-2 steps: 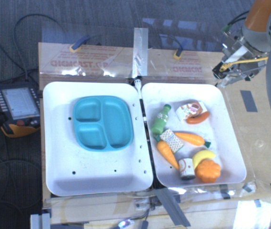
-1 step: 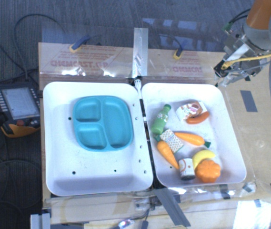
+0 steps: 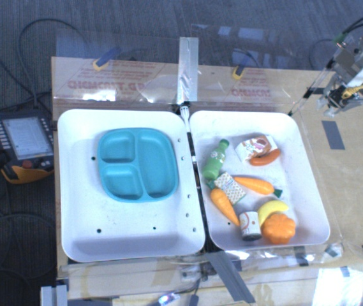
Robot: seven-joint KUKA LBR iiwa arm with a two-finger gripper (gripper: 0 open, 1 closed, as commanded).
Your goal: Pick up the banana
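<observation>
The banana (image 3: 271, 208) is a short yellow piece lying in the right bin (image 3: 309, 171), near its front right corner. It touches an orange fruit (image 3: 279, 229) in front of it, which hides its lower end. My gripper (image 3: 343, 89) is at the far upper right, outside the bins and above the bench, well away from the banana. It is small and partly cut off by the frame edge.
Beside the banana lie two carrots (image 3: 255, 185) (image 3: 223, 204), a small can (image 3: 250, 225), a checkered packet (image 3: 230, 187), a green bottle (image 3: 215, 160), a red sausage (image 3: 265, 159) and a snack packet (image 3: 254, 146). The left bin (image 3: 79, 190) holds a blue divided plate (image 3: 136, 164).
</observation>
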